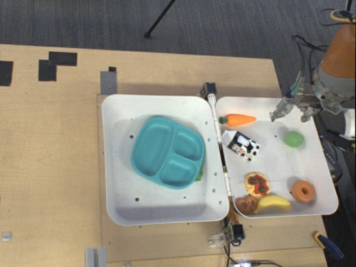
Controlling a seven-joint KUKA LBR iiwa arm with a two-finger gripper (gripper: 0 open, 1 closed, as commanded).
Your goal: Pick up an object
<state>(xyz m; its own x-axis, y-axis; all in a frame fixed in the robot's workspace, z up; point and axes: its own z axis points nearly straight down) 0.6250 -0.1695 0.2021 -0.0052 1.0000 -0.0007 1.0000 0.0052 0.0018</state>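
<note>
The right bin [328,191] holds an orange carrot [238,119], a black-and-white block [243,144], a green ball [294,139], a brown donut [303,191], a small pizza slice [257,184], a yellow banana [272,203] and a brown lump [246,204]. My gripper [291,114] hangs over the bin's far right corner, just beyond the green ball. It is open with nothing between its fingers [276,114].
The left bin [117,204] holds a teal divided plate [168,152], upside-tilted over something green at its near right edge. A ridge [218,149] separates the two bins. Cables run along the bench's right side.
</note>
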